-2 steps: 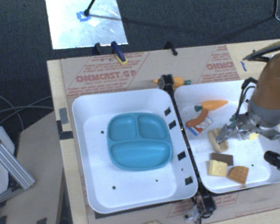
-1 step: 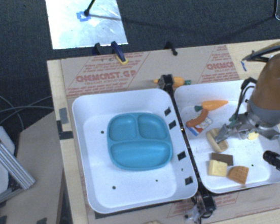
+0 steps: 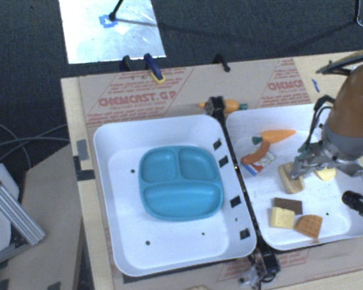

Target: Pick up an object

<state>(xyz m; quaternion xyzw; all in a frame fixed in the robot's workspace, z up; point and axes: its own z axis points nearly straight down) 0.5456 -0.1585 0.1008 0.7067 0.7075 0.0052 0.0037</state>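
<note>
1. Starting at the near edge of the right bin (image 3: 362,233), you see a waffle-patterned orange-brown piece (image 3: 309,226) and a pale yellow block (image 3: 282,217) side by side, with a dark brown slab (image 3: 287,204) just behind them.
2. Moving up the bin, you find the gripper (image 3: 302,168) lowered toward the middle of the floor, right over a tan, bread-like piece (image 3: 291,179). A light yellow piece (image 3: 326,174) sits just beside it, partly under the wrist.
3. You cannot tell from this view whether the fingers are wide or narrow, or whether anything sits between them; the metal tip blurs into the tan piece.
4. Toward the far side of the same bin you have a red strip (image 3: 257,154) lying on a small printed packet (image 3: 261,161), and behind them a toy carrot (image 3: 278,135) lying across the bin, near its far edge.
5. In the left bin (image 3: 119,202) a blue divided plate (image 3: 179,182) lies flat in the middle, well apart from the arm.
6. On the far rim where the two bins meet, a black clamp (image 3: 216,105) holds them, with something yellow-orange (image 3: 230,106) just behind it.
7. As for progress, you should treat the pick as not yet done: every object looks to be resting on a bin floor, and nothing is visibly lifted. The likeliest target is the tan piece. What remains, by this judgement, is a secure close on it and a clean lift clear of the neighbouring yellow piece.
</note>
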